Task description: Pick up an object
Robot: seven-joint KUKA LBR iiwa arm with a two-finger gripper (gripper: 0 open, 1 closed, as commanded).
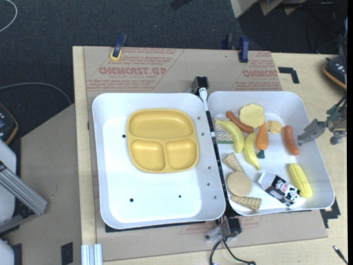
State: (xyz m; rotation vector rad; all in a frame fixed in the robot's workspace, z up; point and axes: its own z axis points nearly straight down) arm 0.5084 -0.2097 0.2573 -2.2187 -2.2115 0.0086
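Desk (165, 65): tan board surface with red printed lettering, clamped at the far edge by a yellow clip (116, 53) and a blue clip (243, 49).

Left bin (110, 175): shallow, white. Holds one yellow divided plate (162, 139) with three compartments, sitting in the far half of the bin. Nothing lies on the plate.

Right bin (314, 148): shallow, white, touching the left bin along a black seam. Holds the toy food:
- two bananas (242, 141) lying side by side near the middle, roughly parallel
- corn cob (300, 180) toward the near right corner
- carrot (262, 137), orange, just right of the bananas
- red sausage (290, 139) right of the carrot, apart from it
- second sausage (240, 122) angled at the far side, just beside a yellow round piece (252, 114)
- round cracker (239, 184) at the near left, with a waffle cone (246, 203) just beyond it toward the near rim
- small black-and-white box (282, 190) between cracker and corn

Claw (313, 130): grey, reaching in from the right over the right rim of the right bin, just right of the red sausage. Cannot tell from here whether it is open or closed. Nothing visible between its tips; no item is lifted, all lie in the bin.
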